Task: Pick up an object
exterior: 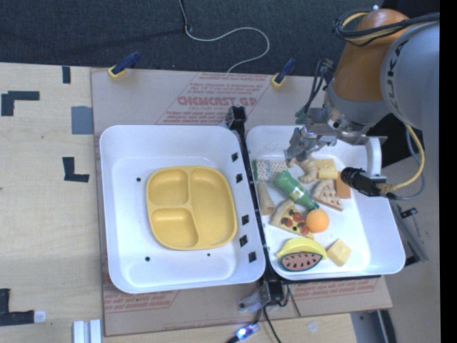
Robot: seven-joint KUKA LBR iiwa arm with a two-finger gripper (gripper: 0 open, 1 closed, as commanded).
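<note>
From my seat I see the gripper [301, 151] low over the back of the right bin [378, 224], its dark metal fingers pointing down toward a heap of toy food. I cannot tell how far the jaws stand apart, nor whether anything sits between them; the tips blur into the clutter below.

The pickable things all lie in that right bin. A glossy green bottle [294, 188] lies tilted just below the gripper. Beside it sit a pale speckled cracker [268, 170], a tan waffle wedge [328, 194], a yellow block [327, 168] and a pizza slice [290, 219]. A smooth round orange [318, 221] touches the pizza slice. Nearer the front rim lie a watermelon slice [300, 256] with a yellow rind and a cheese cube [339, 251].

The left bin [118, 191] holds a yellow plastic plate [191, 207], rounded at the corners and split into three compartments, with bare white floor all round it.

Both bins are shallow and smooth-walled, meeting at a dark clipped seam. In the right bin open floor shows along the right side and the front right corner; the back left part is crowded. A black cylinder [360, 181] on the arm hangs over the right side.
</note>
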